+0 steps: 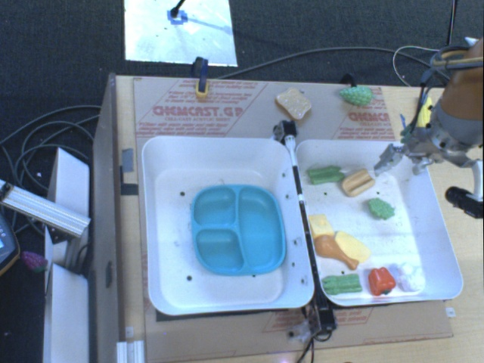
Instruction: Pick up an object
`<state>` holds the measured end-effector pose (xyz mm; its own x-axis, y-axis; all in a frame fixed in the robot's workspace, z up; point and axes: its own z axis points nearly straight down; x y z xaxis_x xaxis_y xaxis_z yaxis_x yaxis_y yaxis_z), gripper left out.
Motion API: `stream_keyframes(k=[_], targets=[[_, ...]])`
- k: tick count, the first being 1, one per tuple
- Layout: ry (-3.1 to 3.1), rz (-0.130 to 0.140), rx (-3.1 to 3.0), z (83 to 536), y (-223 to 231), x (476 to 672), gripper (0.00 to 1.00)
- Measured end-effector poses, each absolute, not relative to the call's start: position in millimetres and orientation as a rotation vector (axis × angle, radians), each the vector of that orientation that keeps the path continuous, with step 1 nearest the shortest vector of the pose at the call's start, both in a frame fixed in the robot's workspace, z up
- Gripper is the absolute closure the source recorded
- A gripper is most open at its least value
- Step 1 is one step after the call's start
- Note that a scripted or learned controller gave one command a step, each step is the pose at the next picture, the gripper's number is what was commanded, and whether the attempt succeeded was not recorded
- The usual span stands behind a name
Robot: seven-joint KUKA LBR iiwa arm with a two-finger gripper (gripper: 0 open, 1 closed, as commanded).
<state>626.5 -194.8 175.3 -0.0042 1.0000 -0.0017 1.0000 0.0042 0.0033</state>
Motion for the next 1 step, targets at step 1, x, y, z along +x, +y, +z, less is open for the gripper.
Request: stream_keyframes(k=[1], targets=[[2.227, 0.0, 2.218, 110.5, -133.5, 566.5, 0.0]])
